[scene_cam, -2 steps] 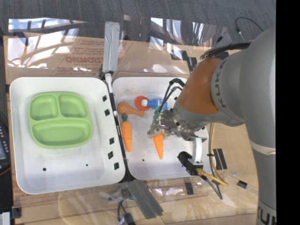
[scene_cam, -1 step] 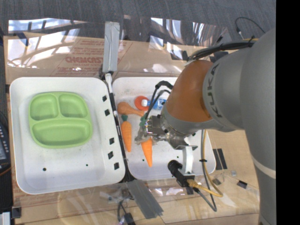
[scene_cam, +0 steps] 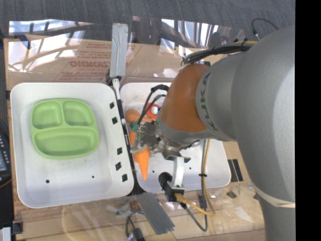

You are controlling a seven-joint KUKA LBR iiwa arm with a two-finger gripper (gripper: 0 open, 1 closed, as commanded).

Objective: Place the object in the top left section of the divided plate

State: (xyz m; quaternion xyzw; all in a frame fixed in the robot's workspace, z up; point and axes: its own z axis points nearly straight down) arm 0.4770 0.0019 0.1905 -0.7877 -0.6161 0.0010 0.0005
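A light green divided plate [scene_cam: 64, 128] lies in the left bin [scene_cam: 30, 182], with two small sections at the top and one long section below. In the right bin [scene_cam: 220, 172] sit orange objects: a carrot-shaped piece [scene_cam: 143, 163] pointing down near the bin's left wall, and a rounder orange piece [scene_cam: 132, 116] above it. The arm's orange and grey wrist hangs low over the right bin and hides the gripper [scene_cam: 146, 137], which sits just above the carrot-shaped piece.
A black hinged divider with clips [scene_cam: 122, 144] runs between the two bins. Cables and a yellow cord [scene_cam: 203, 185] trail from the wrist over the right bin's front. Cardboard and grey tape [scene_cam: 118, 49] lie behind the bins.
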